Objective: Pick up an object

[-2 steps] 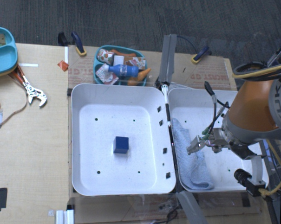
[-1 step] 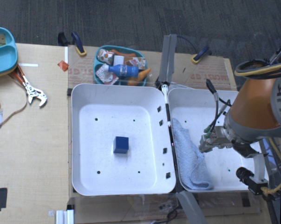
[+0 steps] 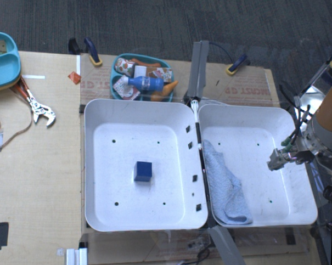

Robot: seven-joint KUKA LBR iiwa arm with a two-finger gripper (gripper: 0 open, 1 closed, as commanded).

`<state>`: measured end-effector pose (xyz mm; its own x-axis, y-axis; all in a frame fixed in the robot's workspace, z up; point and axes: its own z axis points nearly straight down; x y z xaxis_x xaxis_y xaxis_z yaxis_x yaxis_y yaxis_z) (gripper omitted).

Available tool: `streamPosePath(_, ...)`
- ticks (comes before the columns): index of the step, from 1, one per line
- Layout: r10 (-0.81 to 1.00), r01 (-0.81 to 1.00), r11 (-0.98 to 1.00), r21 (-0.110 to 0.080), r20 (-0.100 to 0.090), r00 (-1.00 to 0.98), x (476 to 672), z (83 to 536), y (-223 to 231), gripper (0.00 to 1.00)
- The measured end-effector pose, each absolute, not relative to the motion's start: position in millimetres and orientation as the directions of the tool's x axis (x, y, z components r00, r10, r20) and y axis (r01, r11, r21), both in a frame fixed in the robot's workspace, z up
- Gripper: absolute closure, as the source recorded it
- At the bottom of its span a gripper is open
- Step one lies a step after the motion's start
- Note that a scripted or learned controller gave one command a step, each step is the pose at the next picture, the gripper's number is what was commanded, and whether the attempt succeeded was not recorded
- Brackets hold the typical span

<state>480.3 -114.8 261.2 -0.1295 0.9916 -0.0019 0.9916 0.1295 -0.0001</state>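
Your gripper (image 3: 277, 161) hangs over the right side of the right bin (image 3: 265, 117), close to that bin's right wall. You cannot tell how it is set, because it looks small and dark from up here. You can see nothing held in it. Your arm (image 3: 323, 122) comes in from the right edge, with thin cables running down beside it.

Look a bit to the left, and you see a pale blue cloth (image 3: 225, 186). It lies crumpled along the left wall of the same bin, and it reaches down to the near corner. It sits well apart from your gripper.

Look further left, into the left bin (image 3: 100, 121). A small blue block (image 3: 143, 171) sits alone near its middle, far from your gripper.

Behind the bins, a teal bowl (image 3: 118, 65) holds a bottle (image 3: 146, 83) and some bits of packaging. Far off on the left of the bench lies a wrench (image 3: 39, 110), by a teal tray (image 3: 5, 62).
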Motion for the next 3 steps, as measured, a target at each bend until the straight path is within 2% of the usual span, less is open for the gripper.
streamPosePath(1, 0.985, 0.985, -0.172, -0.002, -0.001, 0.172, 477.6, 203, -63, 1.00)
streamPosePath(2, 0.986, 0.986, -0.169, -0.001, -0.002, 0.169, 478.0, 268, -102, 1.00)
streamPosePath(3, 0.889, 0.889, -0.457, -0.004, -0.003, 0.457, 496.4, 190, -40, 1.00)
